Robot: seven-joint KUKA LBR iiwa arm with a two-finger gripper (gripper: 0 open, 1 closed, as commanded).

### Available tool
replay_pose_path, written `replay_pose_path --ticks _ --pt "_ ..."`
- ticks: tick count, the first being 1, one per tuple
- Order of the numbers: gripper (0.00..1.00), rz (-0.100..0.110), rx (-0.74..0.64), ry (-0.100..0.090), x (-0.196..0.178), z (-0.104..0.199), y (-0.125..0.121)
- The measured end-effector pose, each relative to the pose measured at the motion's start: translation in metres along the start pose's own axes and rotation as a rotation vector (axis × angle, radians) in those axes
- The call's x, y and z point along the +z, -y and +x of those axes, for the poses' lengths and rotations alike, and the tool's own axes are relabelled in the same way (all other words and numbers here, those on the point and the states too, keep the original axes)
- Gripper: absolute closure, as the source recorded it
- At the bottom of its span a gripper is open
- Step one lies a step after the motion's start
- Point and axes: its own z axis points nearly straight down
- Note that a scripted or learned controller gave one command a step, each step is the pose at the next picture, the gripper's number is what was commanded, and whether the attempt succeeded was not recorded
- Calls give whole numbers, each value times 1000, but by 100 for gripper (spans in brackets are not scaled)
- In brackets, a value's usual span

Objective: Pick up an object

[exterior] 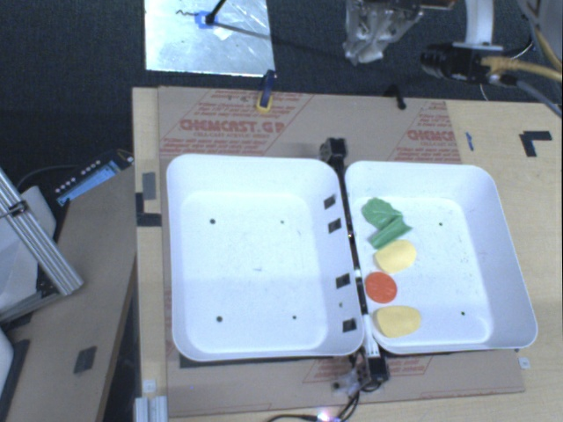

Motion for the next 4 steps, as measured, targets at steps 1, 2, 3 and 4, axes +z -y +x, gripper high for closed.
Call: replay_pose_path --ticks 1,2,3,4 --pt "100 25 -3 4 202 57 43" --pt "100 5 -3 0 181 55 39" --pt "100 -10 2 -3 35 36 50" --pt "100 10 0 1 55 44 108"
